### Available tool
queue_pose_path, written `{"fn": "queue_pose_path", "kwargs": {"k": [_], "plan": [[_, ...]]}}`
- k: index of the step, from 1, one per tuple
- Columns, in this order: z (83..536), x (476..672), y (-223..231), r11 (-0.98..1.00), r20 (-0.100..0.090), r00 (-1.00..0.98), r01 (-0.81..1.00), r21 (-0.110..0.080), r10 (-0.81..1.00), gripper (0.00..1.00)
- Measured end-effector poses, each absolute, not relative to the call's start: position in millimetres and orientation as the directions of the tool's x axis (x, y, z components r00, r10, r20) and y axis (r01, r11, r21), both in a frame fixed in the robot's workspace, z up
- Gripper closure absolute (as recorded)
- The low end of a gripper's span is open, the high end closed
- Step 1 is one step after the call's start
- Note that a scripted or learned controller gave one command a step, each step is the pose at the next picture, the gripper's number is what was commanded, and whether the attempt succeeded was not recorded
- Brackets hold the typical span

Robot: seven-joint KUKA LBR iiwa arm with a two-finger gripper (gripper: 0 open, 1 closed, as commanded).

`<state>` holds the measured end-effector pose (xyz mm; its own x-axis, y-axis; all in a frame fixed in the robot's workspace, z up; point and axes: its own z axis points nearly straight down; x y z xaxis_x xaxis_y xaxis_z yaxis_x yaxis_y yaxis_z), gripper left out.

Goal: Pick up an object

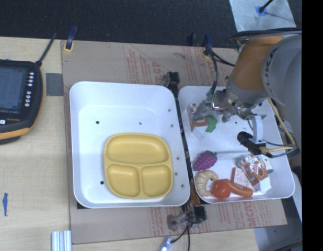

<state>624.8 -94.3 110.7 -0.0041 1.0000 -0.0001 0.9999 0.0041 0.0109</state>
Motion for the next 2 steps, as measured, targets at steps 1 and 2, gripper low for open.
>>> {"fn": "queue_pose_path", "kwargs": {"k": [1,2], "plan": [[104,662.8,-94,0.006,0.002,-0.006,1.0,0.014,1.0,0.0],[120,666.4,-94,0.01,0.003,-0.01,1.0,0.023,1.0,1.0]]}}
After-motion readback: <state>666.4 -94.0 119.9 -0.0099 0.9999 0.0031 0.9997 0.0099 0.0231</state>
